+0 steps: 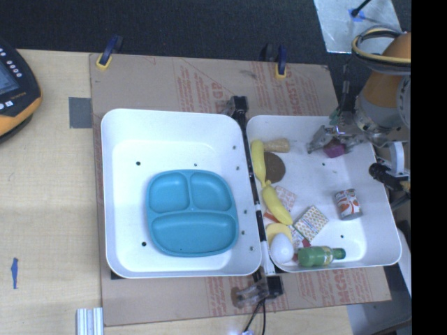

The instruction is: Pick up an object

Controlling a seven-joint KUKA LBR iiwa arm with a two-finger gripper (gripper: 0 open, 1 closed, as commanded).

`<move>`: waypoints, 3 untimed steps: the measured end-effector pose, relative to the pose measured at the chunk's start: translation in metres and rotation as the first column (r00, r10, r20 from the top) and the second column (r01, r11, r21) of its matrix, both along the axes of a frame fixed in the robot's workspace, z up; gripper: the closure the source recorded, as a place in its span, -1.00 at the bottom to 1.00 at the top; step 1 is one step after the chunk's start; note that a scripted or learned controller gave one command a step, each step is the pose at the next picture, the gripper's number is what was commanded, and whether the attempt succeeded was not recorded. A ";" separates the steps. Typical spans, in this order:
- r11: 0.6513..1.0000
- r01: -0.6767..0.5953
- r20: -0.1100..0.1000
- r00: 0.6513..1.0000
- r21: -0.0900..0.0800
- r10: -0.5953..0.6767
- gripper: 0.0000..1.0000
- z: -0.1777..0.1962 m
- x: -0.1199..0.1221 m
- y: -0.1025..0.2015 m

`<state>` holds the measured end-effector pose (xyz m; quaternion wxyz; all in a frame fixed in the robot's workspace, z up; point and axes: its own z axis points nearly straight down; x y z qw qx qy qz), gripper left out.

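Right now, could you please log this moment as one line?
gripper: low in right bin, over purple object | grasp: unconfirmed | left bin: blue plate

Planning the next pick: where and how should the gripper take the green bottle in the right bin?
Grip the green bottle across its wide body, coming straight down from above. It lies on its side by the bin's near wall, cap end pointing right; the white egg-like thing crowds its left end, so probably close across the middle.

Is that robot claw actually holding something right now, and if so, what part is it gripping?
It cannot be told. The gripper sits low over a small purple object in the right white bin, touching or just above it, but no clear hold shows.
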<state>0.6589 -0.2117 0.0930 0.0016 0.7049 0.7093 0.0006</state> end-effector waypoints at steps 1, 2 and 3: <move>1.000 -0.002 -0.006 1.000 0.000 0.002 1.00 0.011 -0.002 -0.001; 1.000 0.003 -0.009 1.000 0.002 -0.003 1.00 0.058 -0.048 0.030; 1.000 -0.004 -0.005 1.000 0.004 0.004 1.00 0.113 -0.091 0.097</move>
